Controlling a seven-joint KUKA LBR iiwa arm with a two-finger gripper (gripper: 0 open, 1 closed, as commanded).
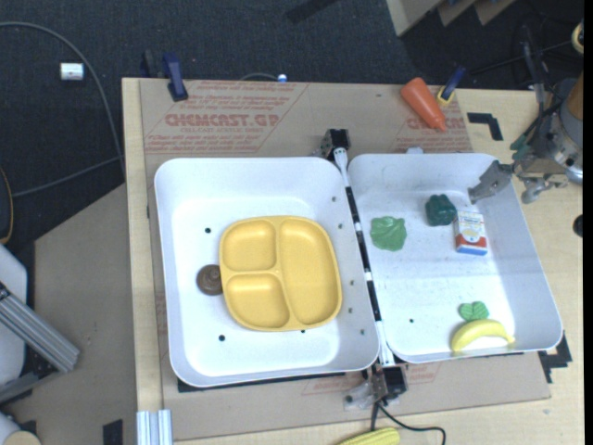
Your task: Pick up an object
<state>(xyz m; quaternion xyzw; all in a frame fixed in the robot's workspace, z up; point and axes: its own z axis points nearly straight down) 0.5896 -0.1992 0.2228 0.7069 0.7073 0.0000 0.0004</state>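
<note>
Gripper (508, 180) hangs over right bin's (528, 276) far right rim; its opening cannot be judged. Candidates spread apart in that bin, likely for clean grasps: carton (472, 231), dark green lump (441, 209), green leaf (388, 232), banana (481, 334). Left bin (176, 276) holds yellow tray (279, 273). Bench cardboard-topped, dark carpet beyond.

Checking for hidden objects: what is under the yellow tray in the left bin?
A brown round object pokes out from under the yellow tray's left edge; the part beneath is covered, as is anything else under it.
</note>
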